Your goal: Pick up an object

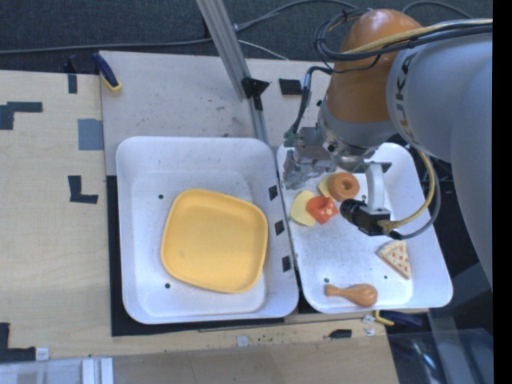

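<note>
The right bin (424,294) holds several toy foods. A tan donut (345,186) lies near its middle, with a red piece (322,210) and a pale yellow slice (302,209) just left of it. A pizza wedge (395,258) rests toward the right wall and a brown drumstick (352,294) near the front. My gripper (298,170) hangs over the far left corner of this bin, just above the yellow slice and left of the donut. Nothing shows in its grasp.
A yellow square plate (214,239) lies in the left bin (136,166). A slanted metal post (232,46) rises behind the bins. The arm's bulk and its cables cover the right bin's far side.
</note>
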Controlling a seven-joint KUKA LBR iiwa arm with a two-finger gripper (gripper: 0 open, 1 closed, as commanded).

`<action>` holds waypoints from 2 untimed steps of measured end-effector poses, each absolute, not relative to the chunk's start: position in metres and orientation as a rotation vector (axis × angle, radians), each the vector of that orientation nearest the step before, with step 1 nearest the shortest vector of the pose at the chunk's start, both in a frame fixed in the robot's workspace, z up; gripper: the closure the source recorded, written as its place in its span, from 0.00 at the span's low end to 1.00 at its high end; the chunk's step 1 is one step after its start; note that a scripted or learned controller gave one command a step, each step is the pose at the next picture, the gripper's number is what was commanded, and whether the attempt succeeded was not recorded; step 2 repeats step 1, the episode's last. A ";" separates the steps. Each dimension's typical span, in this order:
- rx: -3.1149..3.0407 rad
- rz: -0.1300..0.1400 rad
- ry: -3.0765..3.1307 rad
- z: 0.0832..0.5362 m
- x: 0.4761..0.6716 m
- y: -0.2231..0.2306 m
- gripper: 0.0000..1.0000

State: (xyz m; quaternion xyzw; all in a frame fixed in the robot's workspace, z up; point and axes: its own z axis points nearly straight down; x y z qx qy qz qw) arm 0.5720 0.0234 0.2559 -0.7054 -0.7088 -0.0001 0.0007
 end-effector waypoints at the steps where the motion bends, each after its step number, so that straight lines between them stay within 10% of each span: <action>1: -2.216 0.002 -2.224 0.234 0.579 0.076 1.00; 2: -2.216 0.002 -2.224 0.234 0.579 0.076 1.00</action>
